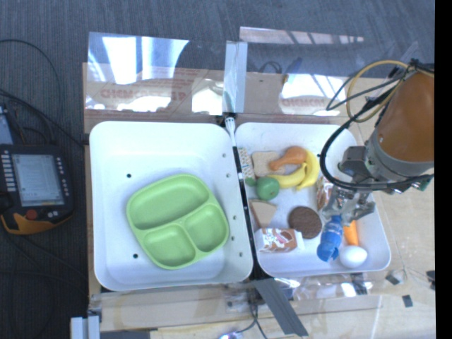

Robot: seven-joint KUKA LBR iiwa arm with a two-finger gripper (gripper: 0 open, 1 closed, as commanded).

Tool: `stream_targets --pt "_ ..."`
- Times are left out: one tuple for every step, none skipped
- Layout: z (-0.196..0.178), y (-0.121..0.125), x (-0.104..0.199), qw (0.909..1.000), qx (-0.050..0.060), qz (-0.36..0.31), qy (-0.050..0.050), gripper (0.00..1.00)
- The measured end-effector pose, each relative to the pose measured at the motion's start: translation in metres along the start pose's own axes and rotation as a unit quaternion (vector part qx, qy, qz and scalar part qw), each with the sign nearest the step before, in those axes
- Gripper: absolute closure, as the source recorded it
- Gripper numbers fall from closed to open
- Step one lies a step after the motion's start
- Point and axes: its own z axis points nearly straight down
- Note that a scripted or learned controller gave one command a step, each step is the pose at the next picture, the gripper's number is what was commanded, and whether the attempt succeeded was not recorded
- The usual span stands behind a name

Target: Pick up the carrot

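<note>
In the right bin point(381, 260), the carrot point(352, 233) shows as a short orange piece near the right wall, between a blue bottle point(329, 240) and a white egg point(353, 256). My gripper point(351, 205) hangs directly over its upper end and hides part of it. The arm's orange band and grey wrist point(402, 129) rise above the bin's right side. Whether the gripper touches the carrot cannot be seen from this angle.
Also in the right bin are a banana point(306, 172) with an orange vegetable point(288, 158) on it, a green lime point(267, 187), bread slices point(263, 212), a brown cookie point(305, 220) and a snack packet point(280, 240). A green divided plate point(179, 219) lies in the left bin point(113, 154).
</note>
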Motion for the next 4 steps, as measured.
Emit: stream_targets --pt "0.045 0.001 -0.063 0.9829 -0.005 -0.184 0.000 1.00" --pt "-0.121 -0.003 0.001 0.9835 0.003 -0.181 0.001 1.00" --pt "-0.117 -0.001 0.000 0.9832 -0.002 -0.183 0.000 0.00" --pt "0.093 -0.011 0.014 0.9993 -0.008 -0.036 0.002 0.00"
